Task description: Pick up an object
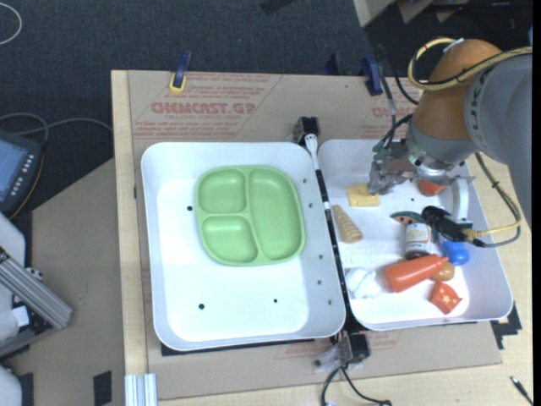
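Hovering low in the right bin [494, 299], our gripper [382, 181] sits just above the yellow cheese wedge [364, 196]; we cannot tell how its jaws stand.

1. The arm [505, 100] was a thick, rounded body in smooth grey.
2. A glossy orange band [444, 100] wrapped it just above the wrist, bulging like a dome.
3. A yellow cable [431, 53] looped over the top of that band, up and to the right of the claw.
4. The wrist below the band narrowed to a grey and silver collar.
5. The claw [385, 176] was a small dark metal assembly, its details too small to make out.
6. Thin dark wires ran alongside the wrist, just right of the claw.
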### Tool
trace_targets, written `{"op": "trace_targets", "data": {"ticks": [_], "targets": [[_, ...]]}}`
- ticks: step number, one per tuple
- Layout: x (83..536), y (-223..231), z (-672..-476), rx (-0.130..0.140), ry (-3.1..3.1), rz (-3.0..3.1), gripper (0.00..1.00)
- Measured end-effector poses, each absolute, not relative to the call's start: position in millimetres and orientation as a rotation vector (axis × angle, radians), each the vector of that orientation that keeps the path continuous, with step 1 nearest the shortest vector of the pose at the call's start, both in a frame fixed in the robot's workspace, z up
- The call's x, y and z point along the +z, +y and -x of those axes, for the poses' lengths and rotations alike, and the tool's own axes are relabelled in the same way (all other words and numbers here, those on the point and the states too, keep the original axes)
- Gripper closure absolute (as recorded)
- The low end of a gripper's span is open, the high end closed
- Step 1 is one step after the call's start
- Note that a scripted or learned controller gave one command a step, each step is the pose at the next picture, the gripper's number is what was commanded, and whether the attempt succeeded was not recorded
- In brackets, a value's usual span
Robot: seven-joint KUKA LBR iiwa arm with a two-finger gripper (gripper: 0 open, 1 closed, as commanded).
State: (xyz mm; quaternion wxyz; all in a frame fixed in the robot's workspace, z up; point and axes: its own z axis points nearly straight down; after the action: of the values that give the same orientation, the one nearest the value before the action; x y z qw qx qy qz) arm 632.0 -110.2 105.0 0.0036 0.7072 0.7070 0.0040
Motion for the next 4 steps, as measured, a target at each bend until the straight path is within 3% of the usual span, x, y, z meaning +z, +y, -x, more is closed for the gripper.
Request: {"op": "trace_targets", "data": {"ticks": [3, 4], "targets": [[227.2, -101.0, -641.4, 0.006, 2.219, -2.217, 1.0], [237.5, -46.8, -636.9, 0.003, 2.227, -2.216, 1.0]]}}
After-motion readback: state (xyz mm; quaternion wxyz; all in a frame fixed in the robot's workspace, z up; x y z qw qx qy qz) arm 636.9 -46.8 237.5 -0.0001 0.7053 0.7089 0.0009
